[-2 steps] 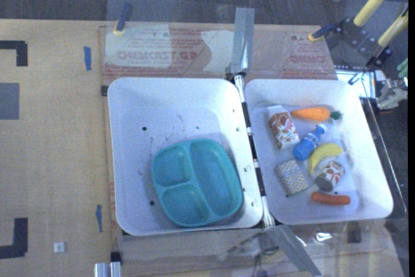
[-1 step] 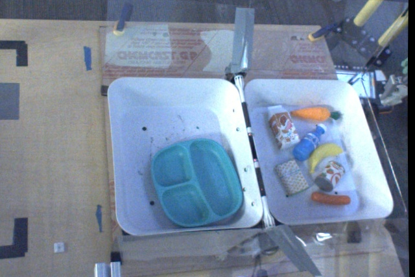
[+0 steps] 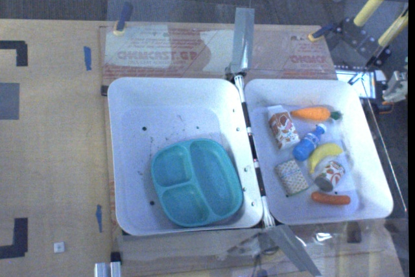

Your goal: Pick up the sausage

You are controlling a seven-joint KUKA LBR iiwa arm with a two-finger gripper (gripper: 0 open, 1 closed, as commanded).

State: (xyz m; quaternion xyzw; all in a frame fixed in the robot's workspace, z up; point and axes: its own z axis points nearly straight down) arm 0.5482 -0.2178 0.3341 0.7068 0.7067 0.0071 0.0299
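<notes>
Right now I can't tell the pincer's state, but the sausage (image 3: 331,198) lies lengthwise left-to-right at the lower right, just below the banana (image 3: 323,154).

Two bins (image 3: 130,107), one tray (image 3: 196,182), six items (image 3: 310,146)

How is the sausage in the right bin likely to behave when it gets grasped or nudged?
The sausage looks small, smooth and rounded, so it may roll or slip sideways. It is probably a light, stiff toy. It lies near the bin's front wall beside a round item, so a nudge could jam it.
</notes>
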